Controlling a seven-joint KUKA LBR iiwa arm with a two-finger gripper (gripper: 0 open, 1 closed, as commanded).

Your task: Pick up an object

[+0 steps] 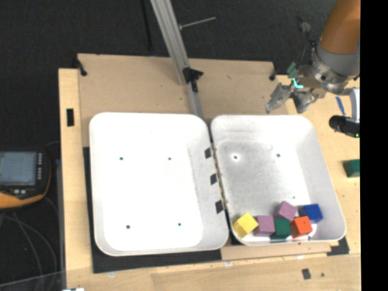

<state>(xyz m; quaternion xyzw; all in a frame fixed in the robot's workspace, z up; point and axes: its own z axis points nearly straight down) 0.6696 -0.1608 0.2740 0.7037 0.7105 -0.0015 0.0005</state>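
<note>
Overhead view of the bench at the approach stage of a pick. The gripper (290,100) hangs above the far rim of the right bin (267,162), its two fingers (276,99) spread apart with nothing between them.

Left to right: the left bin (151,180) lies well to the left of the fingers and nearer the camera; its floor shows a few dark dots and no objects. The right bin lies directly below and in front of the fingers. All the candidate objects are crowded against its near wall, well apart from the fingers: a yellow cube (246,224), a lilac cube (265,224), a green cube (282,227), a second purple cube (287,210), an orange cube (301,226) and a blue cube (311,211). Most appear to touch a neighbour.

Judgement on the step in hand: the arm must travel toward the near wall before descending. The yellow cube, at the left end of the row, looks the easiest target, since one side is free. Aligning the finger gap across its free faces should avoid wedging a finger between packed cubes or striking the bin wall.
</note>
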